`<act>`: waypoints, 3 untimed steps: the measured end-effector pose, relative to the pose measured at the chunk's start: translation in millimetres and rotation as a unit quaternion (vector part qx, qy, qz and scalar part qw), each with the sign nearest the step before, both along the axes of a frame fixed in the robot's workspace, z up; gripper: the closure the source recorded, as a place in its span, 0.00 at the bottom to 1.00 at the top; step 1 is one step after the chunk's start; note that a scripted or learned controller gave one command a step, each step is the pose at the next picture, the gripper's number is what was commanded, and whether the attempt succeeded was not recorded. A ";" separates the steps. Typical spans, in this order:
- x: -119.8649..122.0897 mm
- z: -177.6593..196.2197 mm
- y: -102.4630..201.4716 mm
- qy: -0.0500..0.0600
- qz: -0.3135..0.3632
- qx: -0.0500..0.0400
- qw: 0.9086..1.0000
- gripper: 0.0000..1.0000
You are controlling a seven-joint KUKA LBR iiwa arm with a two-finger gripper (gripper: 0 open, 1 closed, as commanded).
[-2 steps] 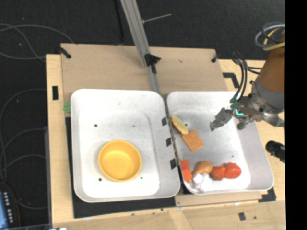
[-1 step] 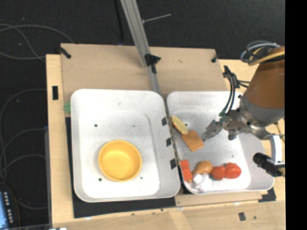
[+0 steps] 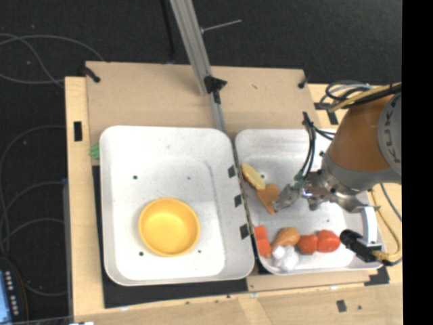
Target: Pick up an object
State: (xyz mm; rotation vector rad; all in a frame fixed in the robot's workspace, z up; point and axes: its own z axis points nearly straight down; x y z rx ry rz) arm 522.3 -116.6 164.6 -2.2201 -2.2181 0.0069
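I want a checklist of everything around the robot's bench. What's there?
Surface: tan board bearing left bin and right bin, side by side.
Job's things: in the right bin, pale yellow piece, brown piece, orange block, white lump, tan piece, red pieces.
Clutter: yellow bowl in the left bin.
Grippers: pincer low over the right bin, beside the brown piece.
Cables: looped cables by the arm.
Surroundings: dark floor; slanting metal pole.
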 end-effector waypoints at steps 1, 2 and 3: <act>0.3 -47.1 -10.6 -0.003 0.000 0.000 1.000 0.00; 1.5 -36.3 -11.2 -0.005 -0.003 0.001 1.000 1.00; 4.6 7.3 -8.8 -0.006 0.002 0.000 1.000 1.00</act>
